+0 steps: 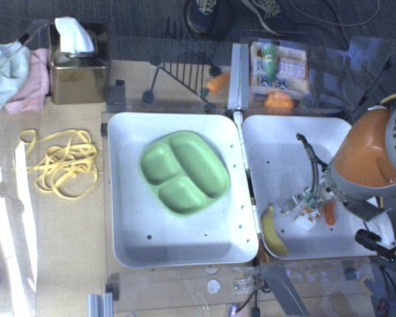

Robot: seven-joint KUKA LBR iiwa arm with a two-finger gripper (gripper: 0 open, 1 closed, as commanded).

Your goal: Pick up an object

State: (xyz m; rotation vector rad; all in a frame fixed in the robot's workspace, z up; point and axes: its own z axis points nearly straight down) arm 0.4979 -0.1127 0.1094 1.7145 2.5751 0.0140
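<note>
Camera view: arm low over right bin (277,137).
End effector (308,207) down near bin floor; grip state cannot be told. Banana (271,232) lies just left of it at the front-left corner. Green divided tray (183,170) sits in left bin (129,197).

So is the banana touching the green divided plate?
Apart. The camera view shows the banana lying in the right bin, at its lower left corner, while the green divided plate sits in the left bin, with both bin walls between them.
</note>
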